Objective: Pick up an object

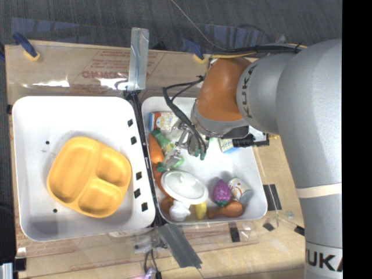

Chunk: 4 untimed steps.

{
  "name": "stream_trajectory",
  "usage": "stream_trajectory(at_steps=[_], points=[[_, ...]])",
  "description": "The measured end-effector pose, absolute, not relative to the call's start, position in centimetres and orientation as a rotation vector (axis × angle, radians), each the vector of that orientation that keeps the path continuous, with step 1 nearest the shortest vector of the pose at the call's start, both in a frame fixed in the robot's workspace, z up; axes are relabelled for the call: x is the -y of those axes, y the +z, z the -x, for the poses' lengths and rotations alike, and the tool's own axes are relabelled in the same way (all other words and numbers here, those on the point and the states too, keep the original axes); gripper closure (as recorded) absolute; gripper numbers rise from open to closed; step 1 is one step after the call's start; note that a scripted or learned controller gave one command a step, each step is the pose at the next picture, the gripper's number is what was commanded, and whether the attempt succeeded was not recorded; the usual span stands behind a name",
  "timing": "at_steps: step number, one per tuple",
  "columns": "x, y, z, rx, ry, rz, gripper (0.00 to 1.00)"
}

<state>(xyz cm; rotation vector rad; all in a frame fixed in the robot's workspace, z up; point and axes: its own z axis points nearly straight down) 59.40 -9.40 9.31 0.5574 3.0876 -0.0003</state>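
My gripper (190, 145) is low inside the right bin (256, 173), over its upper-left part, under the orange wrist band (224, 92). It hangs just above a pale green and white item (168, 142) and beside an orange carrot (156, 150) that lies along the bin's left wall. A round white lid-like dish (183, 186) sits just below the gripper. The arm hides the bin's upper middle.
The left bin (35, 121) holds a yellow divided plate (89, 176). In the right bin's lower part lie purple grapes (221, 192), a small printed can (239, 188), an orange piece (231, 210), a yellow piece (199, 210) and a white piece (178, 213). A printed box (164, 121) rests at top left, and a blue-white packet (229, 146) lies right of the gripper.
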Motion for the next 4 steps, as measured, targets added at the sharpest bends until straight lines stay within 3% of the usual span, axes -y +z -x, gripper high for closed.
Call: stream_trajectory(at_steps=[1, 2, 3, 4], points=[[9.2, 10.4, -59.5, -3.088, -0.001, -0.543, 1.0], [7.2, 25.6, -62.9, -3.062, 0.002, -0.647, 1.0], [6.2, 29.2, -64.8, -2.905, -0.001, -1.189, 1.0], [6.0, 23.0, -62.5, -2.943, -0.003, -1.112, 1.0]])
